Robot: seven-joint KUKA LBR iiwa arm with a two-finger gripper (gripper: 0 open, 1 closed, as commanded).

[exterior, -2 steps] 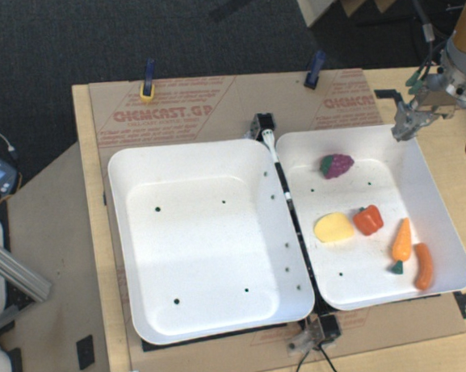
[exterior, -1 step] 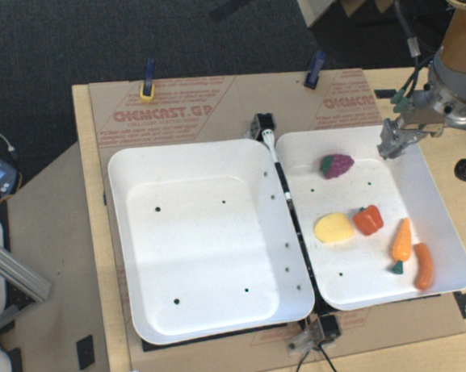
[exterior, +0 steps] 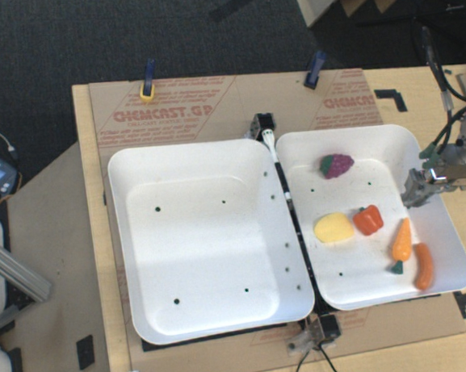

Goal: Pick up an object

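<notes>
A: Where are the things to pick up?

B: All five lie in the right bin [exterior: 294, 147]. Take the yellow lemon-shaped piece [exterior: 334, 229] as the landmark: it sits left of the bin's middle. Touching it on the right is a red pepper-like piece [exterior: 368, 219]. Up and slightly right of the lemon, well apart from it, rests a purple bunch of grapes [exterior: 336, 165].

A: And the orange ones?

B: A carrot [exterior: 401, 243] lies right of the lemon, beyond the red piece, tilted with its dark green end pointing down towards the near wall. Further right still, just beside the carrot, is an orange-red sausage-shaped piece [exterior: 422, 266], close to the bin's right wall.

A: What about the claw?

B: The gripper [exterior: 416, 188] hangs at the right rim of that bin, up and right of the lemon and above the carrot. It looks blurred and small, so I cannot tell how far apart it stands; nothing is seen caught in it, and it is apart from every piece.

A: And around that?

B: The left bin [exterior: 142, 254] lies to the lemon's left, beyond the dark divider between the bins. Both bins rest on a brown cardboard sheet [exterior: 178, 109] with red printing, held at its far edge by two blue clamps [exterior: 149, 77]
</notes>
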